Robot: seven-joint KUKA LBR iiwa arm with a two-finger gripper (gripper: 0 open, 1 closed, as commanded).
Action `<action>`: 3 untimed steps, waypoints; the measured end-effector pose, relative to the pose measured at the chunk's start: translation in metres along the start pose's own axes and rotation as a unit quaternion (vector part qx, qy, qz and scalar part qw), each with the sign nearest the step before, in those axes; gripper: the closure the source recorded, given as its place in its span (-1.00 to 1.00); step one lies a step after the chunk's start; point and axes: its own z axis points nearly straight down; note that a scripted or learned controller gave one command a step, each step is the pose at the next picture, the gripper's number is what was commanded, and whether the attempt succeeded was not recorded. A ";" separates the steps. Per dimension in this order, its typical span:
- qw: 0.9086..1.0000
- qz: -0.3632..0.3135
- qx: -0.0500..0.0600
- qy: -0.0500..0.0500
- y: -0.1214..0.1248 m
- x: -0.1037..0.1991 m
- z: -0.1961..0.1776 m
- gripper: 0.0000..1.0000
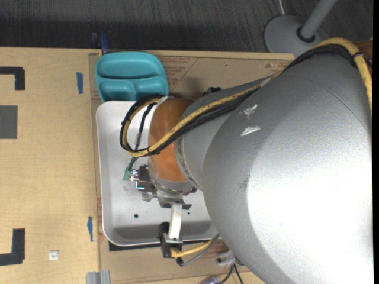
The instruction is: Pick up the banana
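One grey arm [284, 158] bent steeply down over white bin [112, 158].

teal tray [130, 76], white bin [115, 158], cardboard bench [47, 158]

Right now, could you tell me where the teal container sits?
The teal container sits at the upper left of the camera view, just beyond the far edge of the white bin, left of the orange band on the arm.
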 end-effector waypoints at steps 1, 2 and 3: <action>1.000 0.000 0.000 0.000 0.000 0.000 -0.010 1.00; 1.000 0.000 -0.001 0.000 0.000 0.001 -0.020 1.00; 1.000 0.000 -0.001 0.000 0.000 0.001 -0.029 1.00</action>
